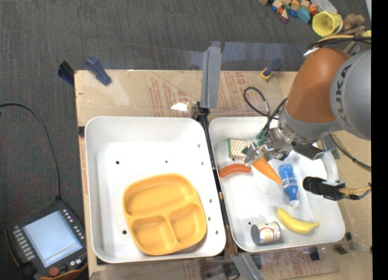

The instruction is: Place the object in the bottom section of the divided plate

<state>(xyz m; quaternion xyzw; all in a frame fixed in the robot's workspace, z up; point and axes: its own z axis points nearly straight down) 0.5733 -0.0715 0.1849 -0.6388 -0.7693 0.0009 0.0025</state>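
- Step in hand, as a judgement: the pick-up. No object lies on the plate (163, 213) yet, so the placing itself has not begun.
- Arm (327, 94) reaches in from the right and hangs over the right bin (332, 209), its tool (262, 149) low among the things at the bin's upper middle.
- Tool state: cannot be told. The wrist and its fittings crowd that spot, and nothing is plainly seen in its hold.
- Carrot (267, 168) lies just under the tool, tilted down to the right; it looks like the likeliest target, though whether the tool touches it is unclear.
- Sausage (234, 170) lies just left of the carrot, and a green-and-white box (237, 147) sits above it, close beside the tool.
- Blue bottle (289, 183) lies right of the carrot; a banana (297, 221) and a can (265, 233) lie near the bin's front edge, well apart from the tool.
- Plate is orange and sits in the left bin (103, 133), toward its front. Its long section runs along the far side; two smaller ones face the near edge.
- Next move, as a judgement: a firm hold on one thing, a lift clear of the wall between the bins, a carry left, then a release over the plate's near side.
- Risk: the crowded things may be nudged or caught together.
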